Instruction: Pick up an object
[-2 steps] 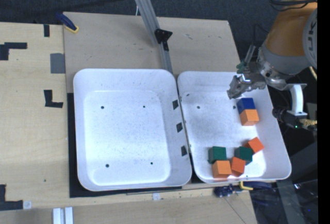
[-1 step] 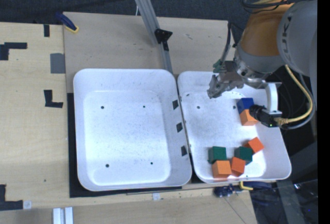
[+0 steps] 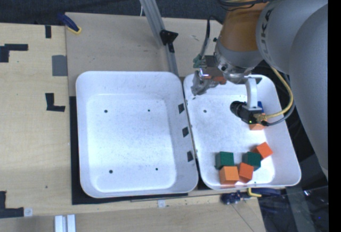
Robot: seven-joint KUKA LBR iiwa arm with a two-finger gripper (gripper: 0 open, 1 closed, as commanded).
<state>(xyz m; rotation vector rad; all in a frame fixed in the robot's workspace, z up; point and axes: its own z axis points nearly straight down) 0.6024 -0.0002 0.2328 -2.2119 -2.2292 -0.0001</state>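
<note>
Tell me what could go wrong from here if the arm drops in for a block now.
1. The blocks, orange and green, sit bunched in the right bin's near corner; the gripper is at the far left corner, so a straight descent would likely find bare floor.
2. They touch one another, so a grab may nudge neighbours or pinch two.
3. The cluster hugs the bin wall, leaving the fingers little room.

Grey arm (image 3: 298, 39), orange band (image 3: 242, 17), yellow cable (image 3: 282, 111)
</note>
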